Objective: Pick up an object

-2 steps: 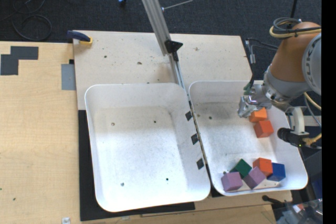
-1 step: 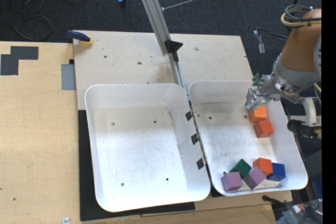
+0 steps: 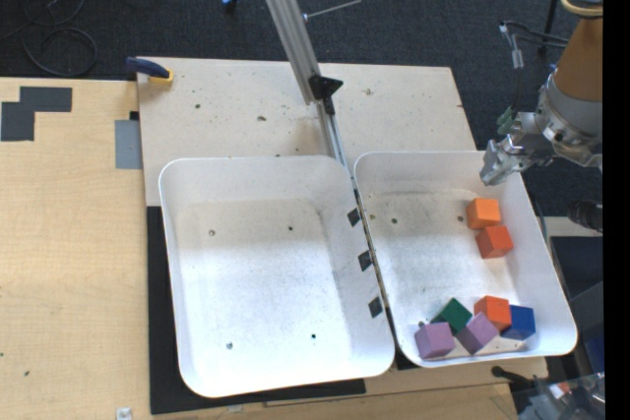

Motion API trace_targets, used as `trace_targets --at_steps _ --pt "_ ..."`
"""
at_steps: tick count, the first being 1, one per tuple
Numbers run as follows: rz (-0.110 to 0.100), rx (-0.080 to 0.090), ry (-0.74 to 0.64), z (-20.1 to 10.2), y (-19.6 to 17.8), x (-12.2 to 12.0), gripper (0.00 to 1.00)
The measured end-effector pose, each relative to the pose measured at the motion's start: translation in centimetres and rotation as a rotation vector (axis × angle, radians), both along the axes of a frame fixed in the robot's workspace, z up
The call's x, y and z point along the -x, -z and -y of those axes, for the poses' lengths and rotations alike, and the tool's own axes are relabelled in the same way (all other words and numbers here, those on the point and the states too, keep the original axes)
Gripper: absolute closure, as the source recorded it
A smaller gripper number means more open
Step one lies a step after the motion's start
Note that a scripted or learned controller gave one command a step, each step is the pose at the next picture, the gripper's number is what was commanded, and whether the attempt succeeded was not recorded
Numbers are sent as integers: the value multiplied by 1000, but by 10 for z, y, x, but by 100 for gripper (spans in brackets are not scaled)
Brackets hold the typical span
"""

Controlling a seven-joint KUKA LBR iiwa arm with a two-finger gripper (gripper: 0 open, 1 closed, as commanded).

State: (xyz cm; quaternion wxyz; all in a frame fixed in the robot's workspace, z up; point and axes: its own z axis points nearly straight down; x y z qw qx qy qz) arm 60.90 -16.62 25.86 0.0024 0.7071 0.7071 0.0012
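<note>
The claw [image 3: 495, 162] hangs over the far right rim of the right bin [image 3: 413, 182], just above and beside an orange block [image 3: 483, 211]; nothing sits between its tips, and whether they are spread or closed I cannot tell. That orange block touches a darker orange block [image 3: 495, 240] just in front of it. Both look like small, stiff, light cubes with flat faces, probably easy to pinch across two opposite sides, though the pair sitting together leaves little room for a fingertip on the shared side. At the near edge of the same bin lies a tight cluster: a green block [image 3: 455, 313], two purple blocks [image 3: 434, 339] [image 3: 476, 332], another orange block [image 3: 493, 311] and a blue block [image 3: 521, 322], crowded against the wall and harder to reach cleanly. The left bin [image 3: 197, 202] sits alongside on the bench [image 3: 236, 103], with a slanted metal rail [image 3: 290, 15] rising behind the divide
</note>
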Motion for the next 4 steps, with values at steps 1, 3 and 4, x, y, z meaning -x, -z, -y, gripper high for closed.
trace_targets --at_steps 1,3,4 --pt "-9 -4 -3 -42 11 10 100" --pt "-10 -4 -4 -148 20 22 100" --pt "-11 -4 -5 -203 33 37 100"
